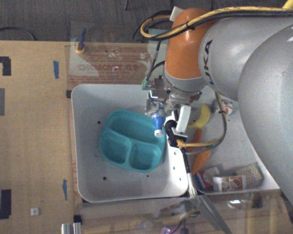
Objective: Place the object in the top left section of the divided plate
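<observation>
A teal divided plate (129, 147) sits in a white bin (88, 130) on a tan bench (29, 145) marked with black squares and blue tape strips, under a grey arm (254, 57) with an orange band (185, 48) and yellow cable (195, 23), near a yellow banana (203, 117) and orange carrot (201, 161).

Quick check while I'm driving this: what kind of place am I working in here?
Most likely a robotics lab test bench, not a kitchen. A KUKA arm reaches over shallow white bins, a teal divided plate lies in one, and blue tape marks dot the plywood bench.
</observation>
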Available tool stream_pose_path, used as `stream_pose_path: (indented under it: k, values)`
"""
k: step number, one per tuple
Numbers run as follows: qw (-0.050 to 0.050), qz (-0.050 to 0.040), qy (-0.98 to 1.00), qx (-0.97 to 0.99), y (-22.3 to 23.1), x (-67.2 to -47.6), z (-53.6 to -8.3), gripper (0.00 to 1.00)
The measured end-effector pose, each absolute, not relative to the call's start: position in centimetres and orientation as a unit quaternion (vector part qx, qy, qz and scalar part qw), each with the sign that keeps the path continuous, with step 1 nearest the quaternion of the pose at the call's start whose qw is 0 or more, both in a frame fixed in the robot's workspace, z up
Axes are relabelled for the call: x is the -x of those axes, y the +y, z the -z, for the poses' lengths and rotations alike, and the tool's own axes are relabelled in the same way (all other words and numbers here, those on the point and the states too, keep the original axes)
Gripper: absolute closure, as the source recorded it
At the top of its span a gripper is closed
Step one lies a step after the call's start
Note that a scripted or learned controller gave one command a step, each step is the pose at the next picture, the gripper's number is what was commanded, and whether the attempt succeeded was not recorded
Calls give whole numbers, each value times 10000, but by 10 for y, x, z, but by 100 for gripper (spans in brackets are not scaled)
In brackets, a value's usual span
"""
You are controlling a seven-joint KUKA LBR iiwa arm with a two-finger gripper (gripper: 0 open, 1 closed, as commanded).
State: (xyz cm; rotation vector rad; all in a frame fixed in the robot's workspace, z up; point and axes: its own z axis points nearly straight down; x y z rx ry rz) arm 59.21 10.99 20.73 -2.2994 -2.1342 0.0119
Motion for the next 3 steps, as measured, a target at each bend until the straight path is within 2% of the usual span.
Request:
stream_pose_path:
  k: [1, 2, 3]
  values:
    - [9, -22, -6886, 7251, 110, -599, -228, 100]
    - [25, -38, -7136, 7005, 132, -579, -209, 100]
    - [7, -28, -6575, 7534, 115, -642, -224, 100]
